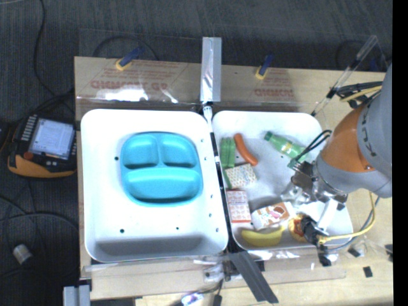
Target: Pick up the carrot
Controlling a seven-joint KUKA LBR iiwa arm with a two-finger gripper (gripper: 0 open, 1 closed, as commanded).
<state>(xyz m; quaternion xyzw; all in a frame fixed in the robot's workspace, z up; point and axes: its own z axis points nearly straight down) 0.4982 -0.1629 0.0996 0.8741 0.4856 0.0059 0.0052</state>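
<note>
The carrot (245, 150), a short orange-red stick, lies at a slant in the upper left part of the right bin (299, 121). It sits between a green packet (227, 153) and a green bottle (284, 144). My gripper (308, 197) hangs low over the right side of that bin, to the lower right of the carrot and well apart from it. The grey arm with its orange band (347, 146) reaches in above it. Nothing touches the carrot.
The right bin also holds a banana (262, 236) at the front, a white and pink packet (271, 214), two patterned packets (240, 190) and a small orange item (296, 225). A blue divided plate (159, 169) lies in the left bin (102, 222).
</note>
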